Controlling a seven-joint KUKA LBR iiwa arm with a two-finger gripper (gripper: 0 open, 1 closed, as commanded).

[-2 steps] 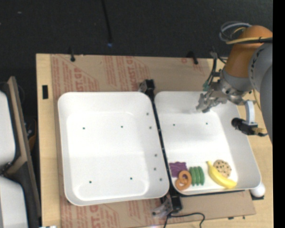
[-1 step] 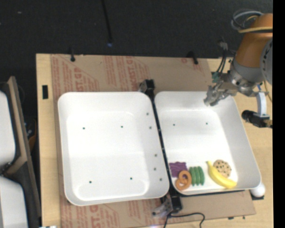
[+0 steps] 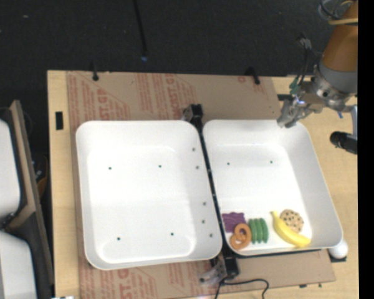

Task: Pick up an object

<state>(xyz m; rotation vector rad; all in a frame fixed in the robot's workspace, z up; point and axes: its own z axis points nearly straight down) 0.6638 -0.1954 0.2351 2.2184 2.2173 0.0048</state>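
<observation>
Toys crowd the near edge of the right-hand shallow white bin [image 3: 311, 161]: a purple block [image 3: 233, 219], orange ring [image 3: 241, 236], green ridged piece [image 3: 258, 229], yellow banana [image 3: 289, 232] and speckled cookie [image 3: 292, 218]. The small grey metal hand [image 3: 289, 118] hangs over that bin's far rim; its opening cannot be told.

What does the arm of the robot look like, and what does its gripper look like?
The arm has a wide orange band above a grey, rounded wrist section. A thin dark cable runs along its left side. The gripper is small, grey and metallic; finer detail is too small to tell.
</observation>
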